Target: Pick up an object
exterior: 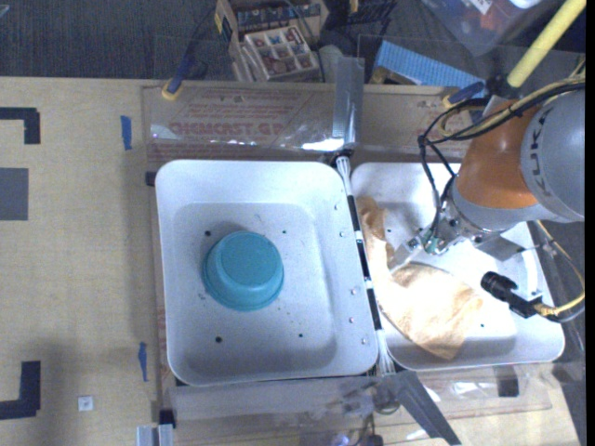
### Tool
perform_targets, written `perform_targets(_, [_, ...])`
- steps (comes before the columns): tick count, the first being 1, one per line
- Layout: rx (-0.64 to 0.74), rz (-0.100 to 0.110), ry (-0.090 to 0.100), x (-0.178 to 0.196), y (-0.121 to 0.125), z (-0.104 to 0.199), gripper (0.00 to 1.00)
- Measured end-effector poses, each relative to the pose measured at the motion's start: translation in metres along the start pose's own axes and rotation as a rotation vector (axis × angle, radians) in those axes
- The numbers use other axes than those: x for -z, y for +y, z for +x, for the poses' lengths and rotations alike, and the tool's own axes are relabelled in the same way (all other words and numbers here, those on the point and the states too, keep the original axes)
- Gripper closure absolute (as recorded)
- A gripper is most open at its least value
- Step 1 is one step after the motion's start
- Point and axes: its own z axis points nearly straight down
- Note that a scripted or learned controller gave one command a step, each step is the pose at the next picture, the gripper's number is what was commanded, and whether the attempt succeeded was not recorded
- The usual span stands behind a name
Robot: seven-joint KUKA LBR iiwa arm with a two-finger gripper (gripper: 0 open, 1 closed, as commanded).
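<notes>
Hovering end effector [416, 246] | touching tan cloth [432, 309] | right bin [544, 342]

Robot lab: taped bench [65, 249], white bins [177, 193], cables [437, 147].

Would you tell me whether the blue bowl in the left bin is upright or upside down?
Upside down: the blue bowl shows a flat, closed base on top and no hollow, resting in the left bin.
</notes>
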Motion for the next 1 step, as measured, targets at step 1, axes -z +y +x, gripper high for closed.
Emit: perform_targets(1, [0.000,-0.004,-0.001,0.0108,0.0017,-0.0002,1.00])
